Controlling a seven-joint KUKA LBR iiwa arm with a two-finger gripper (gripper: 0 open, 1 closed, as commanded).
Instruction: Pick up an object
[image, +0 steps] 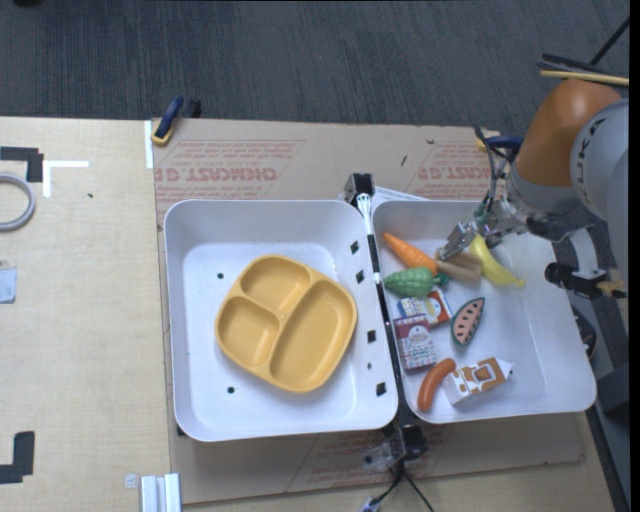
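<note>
The right bin (560, 390) holds several toy foods. An orange carrot (410, 251) lies at its upper left beside a green vegetable (409, 282). A tan stick-shaped piece (459, 268) and a yellow banana (497, 266) lie near the top middle. Lower down are a watermelon slice (467, 320), a small red packet (415, 343), a red sausage (435, 384) and a small carton (480, 377). My gripper (466, 237) reaches in from the right. It sits low over the banana's upper end and the tan piece.
The left bin (190, 380) holds a yellow divided plate (287, 322). Between the two bins runs a divider wall with black clips (372, 300). The arm's grey and orange wrist (560, 140) hangs over the right bin's top right corner. Cardboard lies under both bins.
</note>
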